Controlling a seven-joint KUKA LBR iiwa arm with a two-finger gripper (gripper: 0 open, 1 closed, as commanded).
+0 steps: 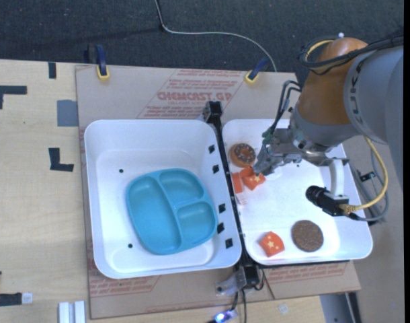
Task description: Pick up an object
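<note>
In the right bin (339,247) lie a brown round cookie-like piece (243,154) at the back left, an orange-red block (253,180) just in front of it, a small orange strip (236,182) by the left wall, a red-orange piece (271,243) near the front and a dark brown disc (306,235) beside it. My gripper (267,165) hangs low over the bin's back left, its tips right at the upper right of the orange-red block. Whether the tips touch the block is unclear.
The left bin (104,140) holds a blue sectioned plate (171,209). A black divider (222,173) runs between the bins. A black fitting with a yellow cable (329,201) hangs from the arm over the right bin. A cable (212,32) trails across the dark floor behind.
</note>
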